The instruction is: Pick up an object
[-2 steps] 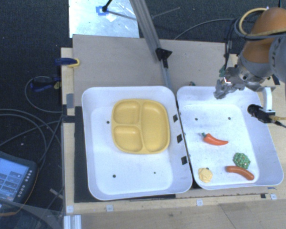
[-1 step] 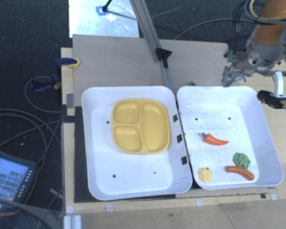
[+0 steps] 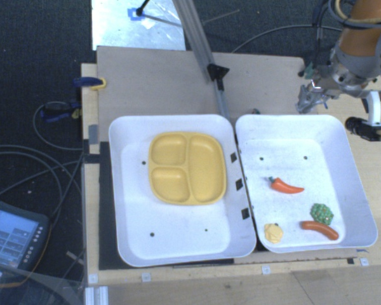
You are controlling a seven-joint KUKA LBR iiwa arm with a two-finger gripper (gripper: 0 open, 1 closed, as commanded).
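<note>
We saw the gripper poised above the far edge of the right bin, near that bin's far right corner and over the surface, well apart from every object. We could not tell how it was set, since it was small and dark against the bench.

Inside the right bin lay four objects. An orange-red pepper with a green stem sat near the bin's middle. A green broccoli piece lay toward the near right corner, and just beside it, closer to the near edge, lay a reddish sausage. A small yellow piece rested by the near left corner of that bin, apart from the sausage.

The left bin carried a yellow divided plate with three compartments, set toward the bin's far right part.

On the floor off the surface's near left corner we noted a control pendant with a lit screen, with cables around it.
</note>
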